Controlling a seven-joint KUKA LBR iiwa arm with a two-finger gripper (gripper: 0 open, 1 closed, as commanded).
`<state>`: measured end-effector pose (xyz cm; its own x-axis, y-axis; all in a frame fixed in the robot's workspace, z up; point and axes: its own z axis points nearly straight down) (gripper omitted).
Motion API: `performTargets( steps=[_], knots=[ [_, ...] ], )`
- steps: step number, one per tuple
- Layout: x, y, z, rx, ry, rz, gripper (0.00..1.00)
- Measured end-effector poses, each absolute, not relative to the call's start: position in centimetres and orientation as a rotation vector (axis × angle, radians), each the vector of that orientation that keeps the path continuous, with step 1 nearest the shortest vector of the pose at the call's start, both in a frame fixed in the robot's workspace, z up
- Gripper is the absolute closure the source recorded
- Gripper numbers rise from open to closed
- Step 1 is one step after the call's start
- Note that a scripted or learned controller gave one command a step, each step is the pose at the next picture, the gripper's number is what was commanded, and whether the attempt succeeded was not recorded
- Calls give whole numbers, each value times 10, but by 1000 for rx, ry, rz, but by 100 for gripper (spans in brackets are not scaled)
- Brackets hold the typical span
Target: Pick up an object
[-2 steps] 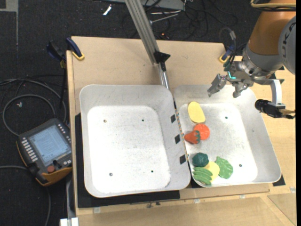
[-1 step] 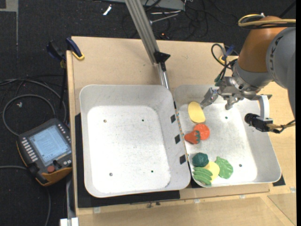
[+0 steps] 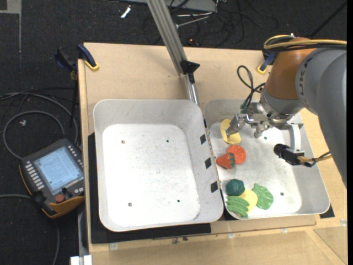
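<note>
My gripper (image 3: 246, 129) hangs over the back of the right bin (image 3: 309, 203), open, with nothing between its fingers. Its left finger (image 3: 235, 126) sits just over the edge of a pale yellow round piece (image 3: 226, 132). In front of that lies a red and orange toy fruit (image 3: 231, 158). Near the bin's front edge are a dark green broccoli (image 3: 235, 187), a yellow piece (image 3: 250, 197), a light green leafy piece (image 3: 264, 197) and a green pea pod (image 3: 238, 206), clustered together.
The left bin (image 3: 110, 120) sits beside the right one, their rims meeting at the centre. A slanted metal pole (image 3: 168, 29) rises behind the bins. A teach pendant (image 3: 54, 173) lies on the floor to the left.
</note>
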<state>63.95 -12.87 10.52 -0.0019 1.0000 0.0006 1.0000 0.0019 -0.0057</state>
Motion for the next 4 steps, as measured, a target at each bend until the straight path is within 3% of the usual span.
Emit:
performTargets(
  steps=[1,2,4],
  knots=[
    [639,-128,95,-2221,-2221,2,0],
    [640,-128,106,-2224,-2221,-1,100],
    [628,-131,201,-2227,-2223,-5,100]
  ],
)
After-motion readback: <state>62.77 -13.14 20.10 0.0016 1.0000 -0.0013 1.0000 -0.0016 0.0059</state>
